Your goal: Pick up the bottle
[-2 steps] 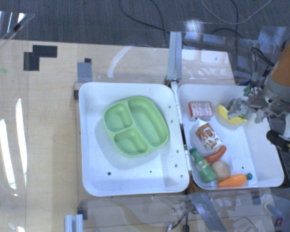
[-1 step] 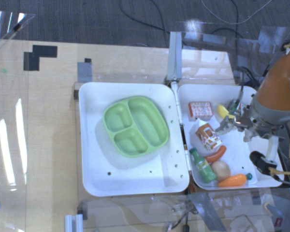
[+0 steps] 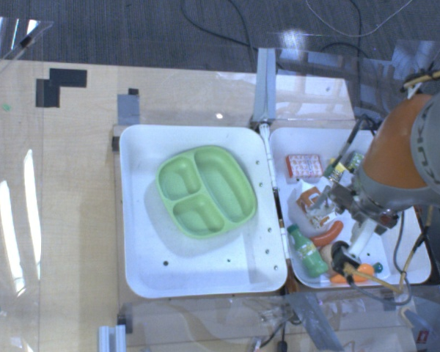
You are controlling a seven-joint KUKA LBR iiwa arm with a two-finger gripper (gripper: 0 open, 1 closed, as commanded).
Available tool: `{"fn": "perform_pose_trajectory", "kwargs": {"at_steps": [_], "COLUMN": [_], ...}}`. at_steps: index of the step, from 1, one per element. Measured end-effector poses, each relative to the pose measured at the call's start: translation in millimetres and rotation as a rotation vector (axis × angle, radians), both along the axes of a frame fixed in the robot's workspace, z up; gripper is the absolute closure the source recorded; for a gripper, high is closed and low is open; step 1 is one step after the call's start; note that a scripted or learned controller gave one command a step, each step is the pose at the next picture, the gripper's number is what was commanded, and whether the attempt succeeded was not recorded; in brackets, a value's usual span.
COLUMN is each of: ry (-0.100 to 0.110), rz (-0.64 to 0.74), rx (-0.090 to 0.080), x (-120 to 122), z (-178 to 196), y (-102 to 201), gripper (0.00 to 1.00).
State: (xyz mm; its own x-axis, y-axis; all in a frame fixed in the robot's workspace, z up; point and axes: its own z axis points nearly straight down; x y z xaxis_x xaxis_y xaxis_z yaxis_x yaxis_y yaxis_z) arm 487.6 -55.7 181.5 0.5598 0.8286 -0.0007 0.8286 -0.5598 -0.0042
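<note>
The bottle (image 3: 308,251) is green with a green cap and lies on its side near the front left corner of the right bin (image 3: 418,270), close to the wall between the bins. My gripper (image 3: 320,207) hangs over the middle of that bin, a little behind and to the right of the bottle, above a white and orange object (image 3: 306,196). The bottle lies apart from the gripper, nothing touching it from above.
A red sausage (image 3: 327,233) lies just right of the bottle, with orange pieces (image 3: 350,274) at the bin's front. A red and white box (image 3: 303,166) sits at the back. The left bin (image 3: 139,218) holds a green divided plate (image 3: 205,191).
</note>
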Motion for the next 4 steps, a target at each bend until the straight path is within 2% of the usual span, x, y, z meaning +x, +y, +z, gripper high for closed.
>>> {"fn": "perform_pose_trajectory", "kwargs": {"at_steps": [1,2,3,4], "ry": [0.0,-0.002,-0.003,-0.001], "rz": [0.096,0.048,0.019,0.09], "rx": [-0.001,-0.002,-0.001,-0.002], "x": [0.0,0.3,0.5,1.2], "z": [-0.2,0.4,0.4,1.9], "y": [82.9,16.0,69.3,32.4], "gripper": [0.0,0.0,0.0,0.0]}}
